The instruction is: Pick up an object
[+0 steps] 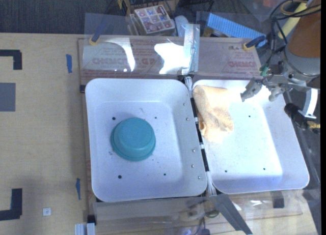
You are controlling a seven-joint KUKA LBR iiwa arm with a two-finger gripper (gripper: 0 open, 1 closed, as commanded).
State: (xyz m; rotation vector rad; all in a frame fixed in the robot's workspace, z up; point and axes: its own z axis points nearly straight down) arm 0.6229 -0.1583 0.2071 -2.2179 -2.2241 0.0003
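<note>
**Nothing picked up yet**

While the gripper hangs over the far edge of the right bin, no object sits between its fingers, so the pick is not done. I cannot tell if the gripper is spread or squeezed, because it is small and blurry from up here. I think the job is only at its start: the arm must go down to a thing, grab it and lift it.

Two things wait to be picked. A yellow cloth lies crumpled in the right bin, up against its left wall and near the gripper. It looks soft and floppy, with folds and bumps. A teal bowl sits upside down in the middle of the left bin, well apart from the gripper. It is round, smooth and hard, like plastic.

Both bins are white, shallow and smooth, with rounded corners and a few small dark dots on the floor.
</note>
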